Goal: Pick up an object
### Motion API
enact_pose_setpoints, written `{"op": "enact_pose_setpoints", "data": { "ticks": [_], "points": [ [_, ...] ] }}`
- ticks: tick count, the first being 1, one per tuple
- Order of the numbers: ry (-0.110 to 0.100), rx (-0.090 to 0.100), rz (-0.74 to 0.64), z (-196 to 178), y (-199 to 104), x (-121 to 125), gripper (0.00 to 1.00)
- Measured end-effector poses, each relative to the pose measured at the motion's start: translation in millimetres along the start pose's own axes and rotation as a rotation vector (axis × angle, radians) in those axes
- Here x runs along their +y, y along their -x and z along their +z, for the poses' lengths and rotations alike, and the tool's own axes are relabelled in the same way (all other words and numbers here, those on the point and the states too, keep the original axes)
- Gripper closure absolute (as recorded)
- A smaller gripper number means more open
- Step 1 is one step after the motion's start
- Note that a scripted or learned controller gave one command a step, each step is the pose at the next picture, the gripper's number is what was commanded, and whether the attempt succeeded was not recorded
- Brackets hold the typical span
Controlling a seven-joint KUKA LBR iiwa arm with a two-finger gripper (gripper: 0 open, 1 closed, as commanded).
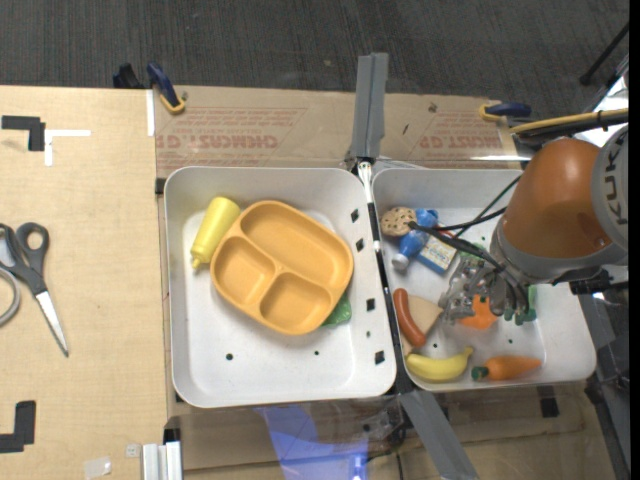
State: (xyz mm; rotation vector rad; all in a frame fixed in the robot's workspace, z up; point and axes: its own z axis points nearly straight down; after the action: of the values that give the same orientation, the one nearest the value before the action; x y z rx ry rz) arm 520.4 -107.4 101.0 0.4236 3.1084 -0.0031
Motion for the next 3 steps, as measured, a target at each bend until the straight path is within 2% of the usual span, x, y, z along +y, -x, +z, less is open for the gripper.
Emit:
{"op": "enact_pose_setpoints", "data": {
  "ticks": [1,2,3],
  "points": [
    [0.001,0.004,-0.017,-33,-42,-5,1.00],
    [0.002,0.001,0.035,-130,-27,65,1.00],
    [-0.001,0.005,0.357,-90,-4,17,1.00]
  ]
}}
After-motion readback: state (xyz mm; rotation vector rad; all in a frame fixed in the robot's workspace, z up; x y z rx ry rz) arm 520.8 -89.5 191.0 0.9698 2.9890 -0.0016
